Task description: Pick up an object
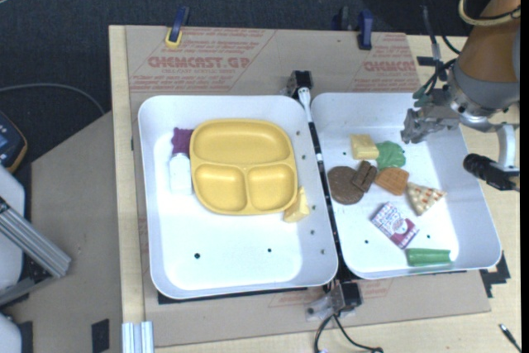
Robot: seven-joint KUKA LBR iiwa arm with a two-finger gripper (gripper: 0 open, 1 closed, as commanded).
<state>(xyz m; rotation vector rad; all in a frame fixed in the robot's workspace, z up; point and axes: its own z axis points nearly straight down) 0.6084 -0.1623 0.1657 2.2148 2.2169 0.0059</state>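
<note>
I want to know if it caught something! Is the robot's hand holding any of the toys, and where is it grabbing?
No toy shows in the hand. It hangs over the right bin's top part, apart from the yellow block and green piece.

One fixed camera looks down at a slant, from well above, on both white bins (157,178).

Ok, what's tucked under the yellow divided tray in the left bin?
A purple item and a white item poke out from the yellow tray's left edge, and a pale yellow piece from its lower right corner. How far they run underneath, and whether anything else is there, is covered.
</note>
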